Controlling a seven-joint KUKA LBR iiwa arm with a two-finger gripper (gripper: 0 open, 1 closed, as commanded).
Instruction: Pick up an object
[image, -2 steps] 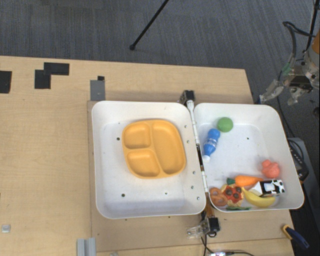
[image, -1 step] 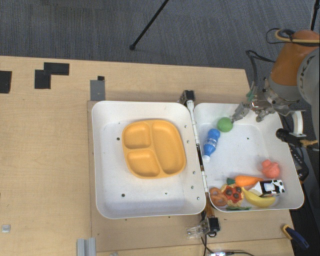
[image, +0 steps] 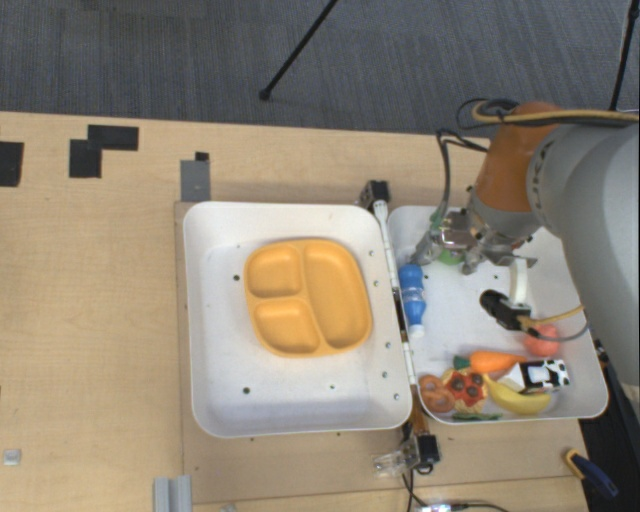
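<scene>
Camera view, looking down on the counter (image: 90, 350), and the blue bottle (image: 411, 295) is our marker. It lies lengthwise in the right bin (image: 450, 325), tight against the wall shared with the left bin (image: 200, 330).

Up and to the right of the bottle's top end, the gripper (image: 456, 247) hangs low over the bin's far corner on the grey arm (image: 585, 190), orange band showing above the wrist. Is it open or closed? From this angle I cannot tell, and nothing can be seen in its grasp.

Now the pickings. Below and right of the bottle, a carrot (image: 490, 362) lies across the bin. Just under it, straight down from the bottle's lower end, sits a small dish of toy food (image: 450, 390) in reds and oranges; the pieces are too small to name. Further right of the bottle along the near wall curls a banana (image: 520, 401), with a black-and-white patterned block (image: 546, 375) resting just above it. A pink round fruit (image: 543, 342) lies just above that block, well right of the bottle.

Left of the bottle, across the shared wall, a yellow three-compartment plate (image: 305, 297) sits in the middle of the left bin.
</scene>
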